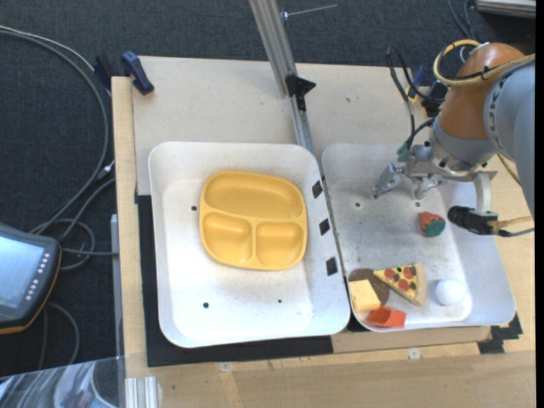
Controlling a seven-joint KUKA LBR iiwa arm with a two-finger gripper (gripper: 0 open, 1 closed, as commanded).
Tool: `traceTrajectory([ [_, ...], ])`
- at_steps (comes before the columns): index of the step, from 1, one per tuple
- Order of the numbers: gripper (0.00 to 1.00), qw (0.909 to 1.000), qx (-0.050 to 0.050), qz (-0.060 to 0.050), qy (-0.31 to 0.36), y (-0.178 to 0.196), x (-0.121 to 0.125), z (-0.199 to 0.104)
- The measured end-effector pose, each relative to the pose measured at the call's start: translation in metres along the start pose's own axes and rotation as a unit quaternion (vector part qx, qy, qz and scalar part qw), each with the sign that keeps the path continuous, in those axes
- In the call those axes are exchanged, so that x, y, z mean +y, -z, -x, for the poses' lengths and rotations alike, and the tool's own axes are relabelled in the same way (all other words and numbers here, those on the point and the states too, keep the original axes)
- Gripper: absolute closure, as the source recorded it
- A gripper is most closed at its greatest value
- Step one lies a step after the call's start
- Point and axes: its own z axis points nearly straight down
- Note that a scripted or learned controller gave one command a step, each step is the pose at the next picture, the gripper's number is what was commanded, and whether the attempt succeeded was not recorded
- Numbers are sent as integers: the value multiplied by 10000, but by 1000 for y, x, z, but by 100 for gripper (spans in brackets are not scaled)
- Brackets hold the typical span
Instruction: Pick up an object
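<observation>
Light is even and fairly bright, seemingly from overhead, though its source cannot be told. Shadows are soft and short: a faint one under the yellow tray (pixel 253 219) and along the near rim of the left bin (pixel 170 253). The white bins look slightly washed out, without hard glare. The picture is low in resolution and a little grainy; small items in the right bin (pixel 361 164) are soft-edged. The dark floor shows little detail.

- One cam, fixed above my bench (pixel 212 92), looking down at a slant.
- Both white bins, left bin (pixel 170 253) & right bin (pixel 374 228), in frame.
- I reach in from its right.
</observation>
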Motion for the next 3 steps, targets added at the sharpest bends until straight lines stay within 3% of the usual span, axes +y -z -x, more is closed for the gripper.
traceTrajectory([
  [1,100,10000,-1,23,5,13,2,0],
  [2,100,10000,-15,64,-3,72,4,9],
  [3,100,10000,-11,64,9,131,3,-1],
])
